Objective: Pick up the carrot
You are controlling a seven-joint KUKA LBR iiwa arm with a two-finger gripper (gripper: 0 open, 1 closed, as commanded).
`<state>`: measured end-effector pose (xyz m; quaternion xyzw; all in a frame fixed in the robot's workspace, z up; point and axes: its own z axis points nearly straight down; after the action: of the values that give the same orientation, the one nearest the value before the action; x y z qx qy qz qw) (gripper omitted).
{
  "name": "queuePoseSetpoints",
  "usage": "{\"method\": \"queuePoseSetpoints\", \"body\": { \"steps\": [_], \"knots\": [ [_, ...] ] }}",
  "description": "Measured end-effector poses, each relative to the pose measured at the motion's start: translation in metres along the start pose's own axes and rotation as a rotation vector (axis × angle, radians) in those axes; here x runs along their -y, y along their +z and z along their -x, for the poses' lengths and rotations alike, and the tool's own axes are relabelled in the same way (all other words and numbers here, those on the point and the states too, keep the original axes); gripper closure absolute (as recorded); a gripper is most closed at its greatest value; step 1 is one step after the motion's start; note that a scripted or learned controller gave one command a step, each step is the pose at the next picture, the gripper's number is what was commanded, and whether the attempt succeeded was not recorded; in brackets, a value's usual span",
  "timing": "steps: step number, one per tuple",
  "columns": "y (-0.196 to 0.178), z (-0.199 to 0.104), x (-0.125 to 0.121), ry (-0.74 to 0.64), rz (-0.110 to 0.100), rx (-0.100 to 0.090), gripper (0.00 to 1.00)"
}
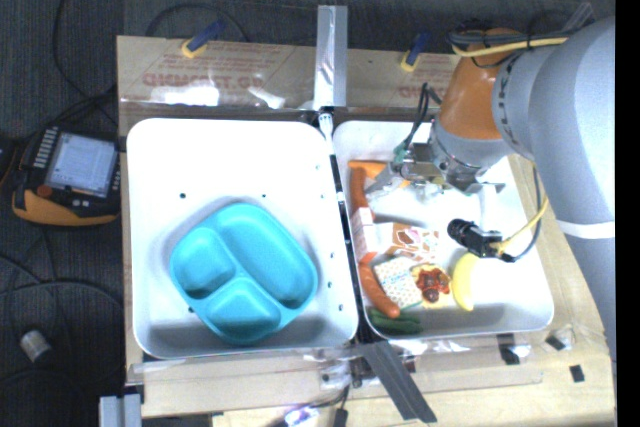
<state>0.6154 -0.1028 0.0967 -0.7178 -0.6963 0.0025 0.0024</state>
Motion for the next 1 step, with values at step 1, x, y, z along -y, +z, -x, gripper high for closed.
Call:
{"method": "queuePoseSetpoints", "body": {
  "steps": [1],
  "knots": [
    [-0.0404, 0.0298, -0.0472, -0.263, 0.003, 0.004, 0.00]
  ]
}}
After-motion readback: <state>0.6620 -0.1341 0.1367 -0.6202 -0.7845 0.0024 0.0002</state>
